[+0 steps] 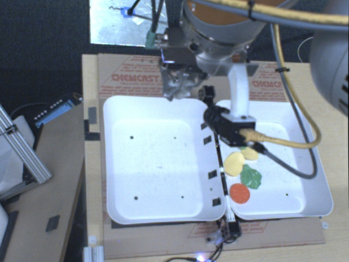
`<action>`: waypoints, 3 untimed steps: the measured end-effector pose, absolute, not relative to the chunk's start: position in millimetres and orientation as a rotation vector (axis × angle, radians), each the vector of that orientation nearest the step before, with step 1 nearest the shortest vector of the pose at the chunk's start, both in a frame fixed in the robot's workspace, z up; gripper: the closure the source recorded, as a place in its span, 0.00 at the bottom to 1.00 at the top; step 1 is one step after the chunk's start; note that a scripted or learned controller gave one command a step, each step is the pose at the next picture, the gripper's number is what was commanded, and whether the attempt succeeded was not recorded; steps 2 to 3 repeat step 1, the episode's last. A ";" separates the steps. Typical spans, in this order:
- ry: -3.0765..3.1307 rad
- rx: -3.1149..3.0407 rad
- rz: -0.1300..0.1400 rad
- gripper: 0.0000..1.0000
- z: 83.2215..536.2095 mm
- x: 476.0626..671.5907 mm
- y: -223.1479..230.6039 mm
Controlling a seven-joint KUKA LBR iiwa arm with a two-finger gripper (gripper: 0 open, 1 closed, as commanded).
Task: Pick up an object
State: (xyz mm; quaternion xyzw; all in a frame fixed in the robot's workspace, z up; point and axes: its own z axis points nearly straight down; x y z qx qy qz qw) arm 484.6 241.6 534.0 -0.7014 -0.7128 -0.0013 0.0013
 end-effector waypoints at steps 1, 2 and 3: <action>-2.213 -2.235 -0.001 1.00 534.7 549.6 138.9; -2.213 -2.235 -0.001 1.00 534.7 549.6 138.9; -2.213 -2.235 -0.001 1.00 534.7 549.6 138.9</action>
